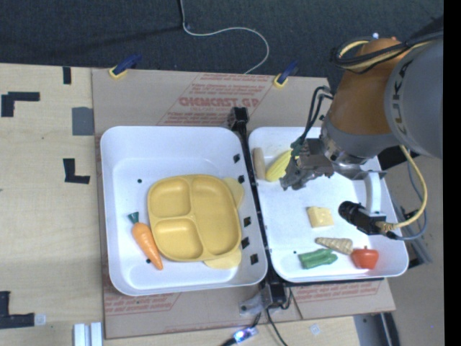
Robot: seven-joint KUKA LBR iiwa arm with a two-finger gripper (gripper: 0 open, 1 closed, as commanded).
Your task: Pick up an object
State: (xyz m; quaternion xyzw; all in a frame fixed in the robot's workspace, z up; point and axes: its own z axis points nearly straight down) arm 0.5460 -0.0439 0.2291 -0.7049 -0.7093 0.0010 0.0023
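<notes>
Yellow corn (pixel 278 166) beside gripper (pixel 294 175), grip state unclear; cheese wedge (pixel 320 216), green pepper (pixel 318 259), tomato (pixel 366 258) nearby.

This is a robotics lab or test cell — not a home or kitchen. A grey industrial arm with an orange band (pixel 374 99) reaches in at three o'clock, cables looping off it. Two shallow white plastic bins (pixel 115 215) sit on a printed brown cardboard sheet (pixel 216 99), clipped at twelve o'clock by blue-and-yellow clamps (pixel 124 65). The pale wooden bench (pixel 36 215) carries black tape marks at nine o'clock — and the food is toy plastic, like the orange carrot (pixel 148 244).
</notes>
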